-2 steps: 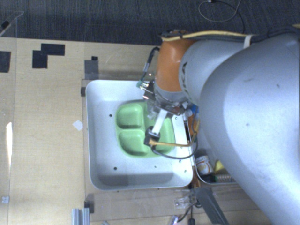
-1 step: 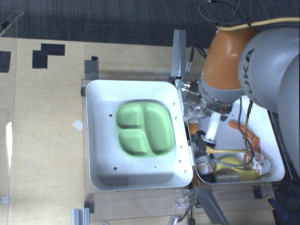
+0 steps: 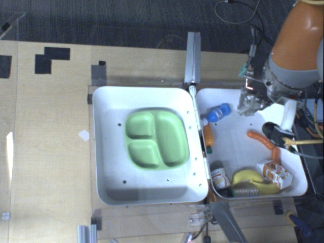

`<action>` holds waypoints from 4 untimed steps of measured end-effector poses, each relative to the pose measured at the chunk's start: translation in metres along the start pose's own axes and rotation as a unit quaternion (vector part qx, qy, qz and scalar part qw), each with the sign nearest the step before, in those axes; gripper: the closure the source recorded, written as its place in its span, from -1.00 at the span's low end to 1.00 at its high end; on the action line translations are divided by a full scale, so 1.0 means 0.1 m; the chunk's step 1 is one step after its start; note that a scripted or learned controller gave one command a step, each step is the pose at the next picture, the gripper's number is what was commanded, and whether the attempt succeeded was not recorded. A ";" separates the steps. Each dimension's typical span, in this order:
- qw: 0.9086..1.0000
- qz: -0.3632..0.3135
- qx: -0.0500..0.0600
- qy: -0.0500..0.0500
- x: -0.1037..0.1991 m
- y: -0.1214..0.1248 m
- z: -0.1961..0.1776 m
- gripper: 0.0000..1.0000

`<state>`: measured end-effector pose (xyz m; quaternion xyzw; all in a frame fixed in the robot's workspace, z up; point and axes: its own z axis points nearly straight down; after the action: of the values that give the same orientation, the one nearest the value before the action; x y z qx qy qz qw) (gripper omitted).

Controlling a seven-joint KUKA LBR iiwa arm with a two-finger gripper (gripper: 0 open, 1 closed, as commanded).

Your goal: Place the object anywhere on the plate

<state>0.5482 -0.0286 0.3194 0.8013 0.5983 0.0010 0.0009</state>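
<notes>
Green plate mid left bin, white floor open all round, end effector over right bin far edge, its opening impossible to tell, blue bottle near it by the dividing wall.

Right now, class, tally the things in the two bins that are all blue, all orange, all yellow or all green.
Blue: 1, the bottle
Orange: 2, the piece by the divider and the long curved piece
Yellow: 1, the banana
Green: 1, the plate
Total: 5
</notes>
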 end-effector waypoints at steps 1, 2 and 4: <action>0.999 0.039 0.001 -0.001 0.42 0.67 0.37 1.00; 0.996 -0.088 0.000 0.000 0.95 0.92 0.11 1.00; 0.957 0.291 0.003 -0.002 1.59 -0.58 1.75 1.00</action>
<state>0.5379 0.1402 0.1446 0.9409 0.3388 -0.0019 -0.0007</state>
